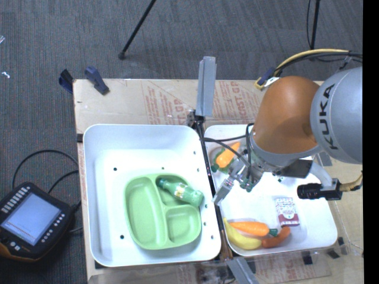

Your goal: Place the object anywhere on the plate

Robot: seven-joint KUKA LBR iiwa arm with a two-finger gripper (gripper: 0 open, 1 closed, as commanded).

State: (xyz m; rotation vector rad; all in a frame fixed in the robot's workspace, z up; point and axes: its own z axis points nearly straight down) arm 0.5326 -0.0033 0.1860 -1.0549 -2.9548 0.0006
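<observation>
Bottle (180, 190), green with a pale label, lies on its side on the green plate (148, 218), at roughly 2 o'clock on the plate, across the divider ridges between compartments, cap end pointing toward 10 o'clock; label text too small to read. Plate sits in the left bin (106, 152), toward 5 o'clock of it. Judged from this, placing looks done: bottle rests on the plate, nothing gripping it, only retreat of the arm left. Teach pendant (31, 216) on the floor at 8 o'clock of the scene, screen lit, nothing legible. Cardboard (172, 99) under the bins has red printing, unreadable at this angle. Gripper (224, 191) hangs over the divide between bins, at 3 o'clock of the bottle and just beside it, not touching; claw state: cannot tell, tip small and blurred. Right bin (323, 229) holds an orange-yellow pepper (224, 157) at 11 o'clock, a carrot (249, 227) over a banana (243, 239) at 6 o'clock, and a small red-and-white carton (286, 212) at 4 o'clock, print unreadable. Arm (296, 117), orange band and grey shell, reads "KUKA" on the grey part at 3 o'clock of the frame
</observation>
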